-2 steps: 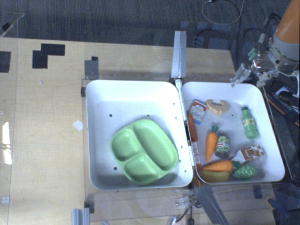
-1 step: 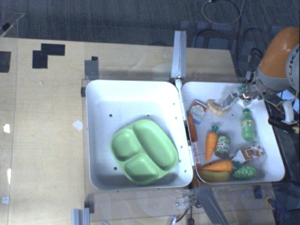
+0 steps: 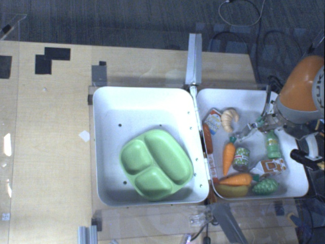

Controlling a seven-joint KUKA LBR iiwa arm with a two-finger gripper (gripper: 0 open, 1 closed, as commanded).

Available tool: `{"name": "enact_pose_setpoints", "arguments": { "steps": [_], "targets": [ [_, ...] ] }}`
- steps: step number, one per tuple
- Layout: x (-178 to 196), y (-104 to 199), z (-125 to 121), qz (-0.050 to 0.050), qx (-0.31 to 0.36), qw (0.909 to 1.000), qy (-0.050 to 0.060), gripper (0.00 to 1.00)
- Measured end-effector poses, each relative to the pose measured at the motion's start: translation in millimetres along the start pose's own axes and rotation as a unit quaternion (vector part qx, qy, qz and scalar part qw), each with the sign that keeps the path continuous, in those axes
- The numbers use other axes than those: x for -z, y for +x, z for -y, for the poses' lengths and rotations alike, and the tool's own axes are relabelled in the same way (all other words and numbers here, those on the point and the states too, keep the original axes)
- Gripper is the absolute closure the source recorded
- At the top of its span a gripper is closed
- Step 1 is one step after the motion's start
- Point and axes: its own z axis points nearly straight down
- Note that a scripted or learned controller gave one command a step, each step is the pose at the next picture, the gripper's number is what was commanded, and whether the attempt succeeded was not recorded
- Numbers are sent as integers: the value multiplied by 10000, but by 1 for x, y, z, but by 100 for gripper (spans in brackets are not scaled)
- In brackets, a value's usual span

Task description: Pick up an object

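Observation:
The right white bin (image 3: pixel 299 189) holds several toy foods. Among them are a small carton (image 3: pixel 213 121), a beige bread piece (image 3: pixel 229 117), an upright carrot (image 3: pixel 228 156), a green-labelled can (image 3: pixel 241 157), a green bottle (image 3: pixel 273 146), a brown-and-white carton (image 3: pixel 274 165), a lying carrot (image 3: pixel 236 179) and a green bunch (image 3: pixel 265 186). My gripper (image 3: pixel 252 128) hangs low over the bin's upper middle. It is between the bread piece and the green bottle, just above the can. Nothing shows clearly in its grasp.
The left white bin (image 3: pixel 109 105) holds a green divided plate (image 3: pixel 156 162). A metal post (image 3: pixel 194 60) stands behind the seam between the bins. A reddish-brown stick (image 3: pixel 207 139) lies along the right bin's left wall. The arm's orange band (image 3: pixel 302 88) looms over the right bin's far right.

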Motion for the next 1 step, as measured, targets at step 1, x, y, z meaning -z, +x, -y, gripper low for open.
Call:
{"name": "enact_pose_setpoints", "arguments": {
  "steps": [1],
  "targets": [
    [1,60,28,4,522,9986,-16,0]
  ]
}}
